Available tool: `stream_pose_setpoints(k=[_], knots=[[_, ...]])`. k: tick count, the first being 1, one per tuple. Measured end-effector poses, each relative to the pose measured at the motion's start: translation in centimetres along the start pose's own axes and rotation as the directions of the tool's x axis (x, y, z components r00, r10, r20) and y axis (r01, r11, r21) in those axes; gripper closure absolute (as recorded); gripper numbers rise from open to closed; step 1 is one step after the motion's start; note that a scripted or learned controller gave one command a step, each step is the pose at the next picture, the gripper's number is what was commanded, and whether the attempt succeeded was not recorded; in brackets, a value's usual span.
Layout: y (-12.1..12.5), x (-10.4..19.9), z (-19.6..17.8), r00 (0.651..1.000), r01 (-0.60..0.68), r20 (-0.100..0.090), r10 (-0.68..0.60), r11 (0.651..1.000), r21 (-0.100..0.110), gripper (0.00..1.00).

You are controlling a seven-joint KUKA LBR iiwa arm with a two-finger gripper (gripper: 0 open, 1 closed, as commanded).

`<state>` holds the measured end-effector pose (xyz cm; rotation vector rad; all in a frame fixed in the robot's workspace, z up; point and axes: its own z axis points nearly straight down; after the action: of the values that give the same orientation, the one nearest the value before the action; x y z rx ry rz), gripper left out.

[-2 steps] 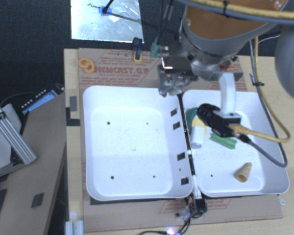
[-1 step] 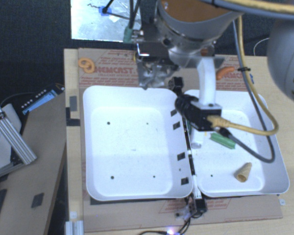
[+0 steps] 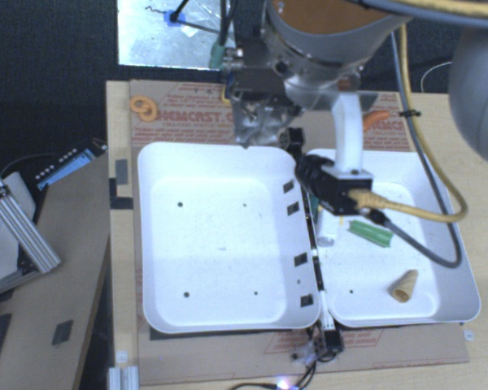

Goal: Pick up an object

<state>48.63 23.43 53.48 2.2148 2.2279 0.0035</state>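
Camera view: gripper (image 3: 264,128) over the left shallow white bin's (image 3: 220,242) far rim.
You cannot tell whether it is apart or together.

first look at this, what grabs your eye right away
The grey arm with its orange band looms over the far side, its hand above the back rim of the left bin. In the right bin a green stick lies mid-floor and a tan cone nearer the front. An orange ring sits on the cardboard beyond the far left corner.
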Motion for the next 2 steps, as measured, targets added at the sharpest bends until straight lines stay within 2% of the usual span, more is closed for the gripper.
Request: stream_pose_setpoints(k=[1,2], knots=[[0.0,0.0,0.0,1.0,0.0,0.001,0.0,1.0,0.001,1.0],[9.8,-4.6,0.1,1.0,-0.011,0.003,0.011,1.0,-0.002,1.0]])
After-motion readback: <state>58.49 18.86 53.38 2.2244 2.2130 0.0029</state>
